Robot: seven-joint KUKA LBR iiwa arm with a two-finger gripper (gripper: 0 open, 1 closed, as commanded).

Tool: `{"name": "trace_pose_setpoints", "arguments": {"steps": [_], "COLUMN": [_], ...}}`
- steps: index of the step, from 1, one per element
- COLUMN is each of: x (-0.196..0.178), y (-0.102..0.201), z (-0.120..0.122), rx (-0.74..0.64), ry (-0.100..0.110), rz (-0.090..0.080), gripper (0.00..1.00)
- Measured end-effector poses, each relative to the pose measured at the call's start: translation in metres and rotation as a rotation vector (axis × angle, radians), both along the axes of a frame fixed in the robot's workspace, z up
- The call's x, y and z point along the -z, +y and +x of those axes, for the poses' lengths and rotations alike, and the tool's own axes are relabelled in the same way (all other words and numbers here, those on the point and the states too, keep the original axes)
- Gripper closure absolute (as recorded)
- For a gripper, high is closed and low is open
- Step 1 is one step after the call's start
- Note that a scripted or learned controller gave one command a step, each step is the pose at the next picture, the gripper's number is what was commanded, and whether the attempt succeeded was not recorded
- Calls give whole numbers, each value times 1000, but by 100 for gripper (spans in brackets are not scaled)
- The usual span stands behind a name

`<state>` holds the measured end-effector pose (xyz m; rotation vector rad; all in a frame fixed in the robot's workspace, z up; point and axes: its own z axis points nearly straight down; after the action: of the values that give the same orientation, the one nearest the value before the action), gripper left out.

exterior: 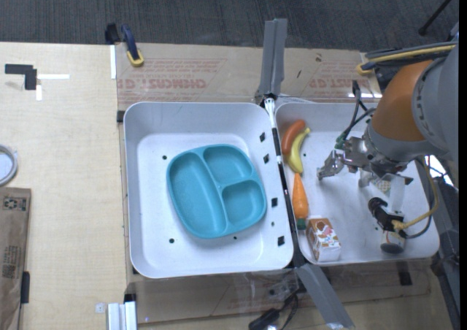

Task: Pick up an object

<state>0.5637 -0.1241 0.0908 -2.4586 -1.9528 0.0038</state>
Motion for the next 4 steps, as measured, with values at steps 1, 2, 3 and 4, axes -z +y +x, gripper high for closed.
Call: {"name": "trace_pose_setpoints", "arguments": {"steps": [1, 2, 3, 4], "x": [-1, 0, -2, -11], "y": [-54, -29, -57, -60], "z": [36, 46, 31, 30], "rx": [177, 488, 399, 397], "ry": [2, 0, 3, 0], "rz": [9, -3, 15, 4], "gripper": [0, 0, 0, 100]}}
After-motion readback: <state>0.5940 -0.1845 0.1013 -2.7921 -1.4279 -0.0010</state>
